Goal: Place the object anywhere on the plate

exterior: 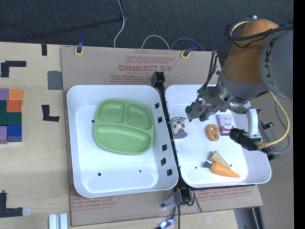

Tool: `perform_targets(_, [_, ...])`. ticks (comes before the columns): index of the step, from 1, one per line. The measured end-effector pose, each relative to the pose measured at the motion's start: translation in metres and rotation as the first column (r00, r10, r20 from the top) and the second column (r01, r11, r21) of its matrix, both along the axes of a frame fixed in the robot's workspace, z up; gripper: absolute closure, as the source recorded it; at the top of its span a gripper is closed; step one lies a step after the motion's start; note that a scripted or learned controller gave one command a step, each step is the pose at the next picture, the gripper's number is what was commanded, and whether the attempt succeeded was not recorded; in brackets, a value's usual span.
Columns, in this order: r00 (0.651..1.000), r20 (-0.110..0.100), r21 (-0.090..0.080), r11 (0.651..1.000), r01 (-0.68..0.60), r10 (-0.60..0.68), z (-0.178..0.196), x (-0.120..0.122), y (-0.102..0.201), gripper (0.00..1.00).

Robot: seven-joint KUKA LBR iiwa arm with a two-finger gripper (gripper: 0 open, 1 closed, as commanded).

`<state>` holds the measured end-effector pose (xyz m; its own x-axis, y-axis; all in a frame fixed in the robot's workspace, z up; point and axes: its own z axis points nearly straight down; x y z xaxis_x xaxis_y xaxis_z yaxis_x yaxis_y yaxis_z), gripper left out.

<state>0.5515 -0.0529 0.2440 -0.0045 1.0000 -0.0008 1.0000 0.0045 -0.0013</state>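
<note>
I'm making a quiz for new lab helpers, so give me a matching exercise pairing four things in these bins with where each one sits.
Things:
1. green plate
2. carrot
3. small cup
4. purple packet

Places:
A. right bin, near its front edge
B. right bin, close to the divider between the bins
C. left bin, in the middle
D. right bin, by the arm's wrist, right of the orange round piece

Pairs: 1-C, 2-A, 3-B, 4-D

You have two shallow white bins (81,175), one green sectioned plate (124,127), and five small items: an orange toy carrot (224,170), a tan wedge (217,156), an orange-brown round piece (212,131), a purple-and-white packet (225,122), and a small white patterned cup (179,127).
</note>
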Motion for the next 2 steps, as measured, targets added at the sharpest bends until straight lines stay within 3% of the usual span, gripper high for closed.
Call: perform_targets(2, [1.0, 0.0, 0.001, 1.0, -0.002, 0.002, -0.024, 0.046, 0.092, 1.0])
